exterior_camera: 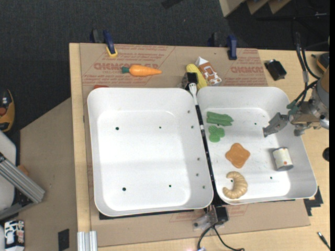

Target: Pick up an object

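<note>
Objects for picking lie in the right-hand white bin point(251, 97), and every place below is given relative to that bin. Near its left wall, toward the far end, sits a flat green leafy piece point(219, 119), and just nearer the camera from it, almost touching, is a smaller green lump point(216, 134). Around the bin's middle lies an orange, roughly square piece point(237, 155) resembling a biscuit or a slice of toast. Close to the bin's near wall, slightly left of centre, rests a pale tan croissant point(235, 185), curved with its ends pointing left. Toward the right wall lies a small white cylinder point(282, 158) on its side, apart from the other pieces. The gripper point(273, 126) reaches in over the bin's right rim, above the floor between the far wall and the cylinder; one dark grey finger point(274, 124) slants down to the left, and nothing can be seen between the fingers, though whether they are spread or closed cannot be told from this angle. Beyond the bin's far left corner, on the brown board point(157, 59), lie a yellow banana-like item point(194, 73) and a small red and white carton point(210, 73), and farther left along the board rests a toy carrot point(142, 71). Left of the bin, its twin white bin point(99, 103) sits with walls touching along the shared edge.
</note>
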Controlling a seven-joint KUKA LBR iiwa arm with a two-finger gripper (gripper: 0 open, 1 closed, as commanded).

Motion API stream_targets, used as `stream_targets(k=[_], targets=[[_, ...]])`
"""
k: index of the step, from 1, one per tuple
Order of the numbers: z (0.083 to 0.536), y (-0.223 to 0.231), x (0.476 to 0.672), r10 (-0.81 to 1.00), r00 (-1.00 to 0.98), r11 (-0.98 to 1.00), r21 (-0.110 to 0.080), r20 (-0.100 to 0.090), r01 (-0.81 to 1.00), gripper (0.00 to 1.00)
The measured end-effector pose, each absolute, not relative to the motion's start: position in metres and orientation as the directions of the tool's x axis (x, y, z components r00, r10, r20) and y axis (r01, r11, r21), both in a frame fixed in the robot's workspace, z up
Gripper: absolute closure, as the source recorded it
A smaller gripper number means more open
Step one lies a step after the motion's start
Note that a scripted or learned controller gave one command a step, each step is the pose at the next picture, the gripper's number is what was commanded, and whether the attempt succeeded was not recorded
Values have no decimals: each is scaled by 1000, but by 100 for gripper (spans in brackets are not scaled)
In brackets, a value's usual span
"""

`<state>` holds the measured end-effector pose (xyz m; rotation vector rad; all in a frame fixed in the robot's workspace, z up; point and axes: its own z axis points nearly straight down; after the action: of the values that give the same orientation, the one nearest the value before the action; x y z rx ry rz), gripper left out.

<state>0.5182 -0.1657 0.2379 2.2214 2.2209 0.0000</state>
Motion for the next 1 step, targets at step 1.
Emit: stream_targets(k=[1], targets=[[183, -97, 536, 1000, -7, 7, -6, 4, 1000, 0]])
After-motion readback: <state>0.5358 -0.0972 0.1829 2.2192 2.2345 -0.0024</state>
